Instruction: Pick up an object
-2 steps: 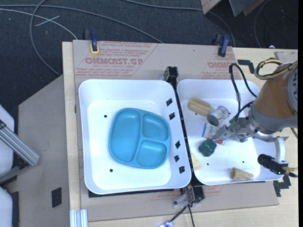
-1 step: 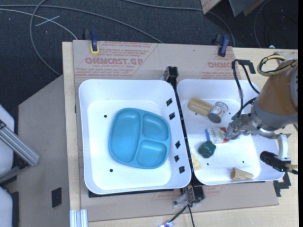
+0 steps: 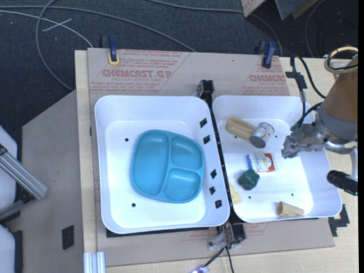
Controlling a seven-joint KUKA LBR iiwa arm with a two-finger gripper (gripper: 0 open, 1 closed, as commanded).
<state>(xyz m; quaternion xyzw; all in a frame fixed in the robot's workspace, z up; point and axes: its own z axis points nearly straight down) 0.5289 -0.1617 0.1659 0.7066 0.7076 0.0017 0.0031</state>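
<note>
The right bin (image 3: 318,178) holds several small objects. A tan cylinder (image 3: 240,128) lies at its back left, with a small metal can (image 3: 262,135) next to it. A white, blue and red packet (image 3: 261,162) sits mid-bin, and a dark green lump (image 3: 248,180) lies just in front of it. A tan wedge (image 3: 290,209) rests near the front edge, and a small yellow piece (image 3: 234,195) lies by the left wall. My gripper (image 3: 290,148) hangs low over the right half of this bin, right of the can and packet and apart from both.
The left bin (image 3: 108,169) carries a blue divided plate (image 3: 168,165). A black divider with clips (image 3: 211,152) runs between the bins. The grey arm with its orange band (image 3: 344,104) comes in over the right bin's right edge. Cables trail beside it.
</note>
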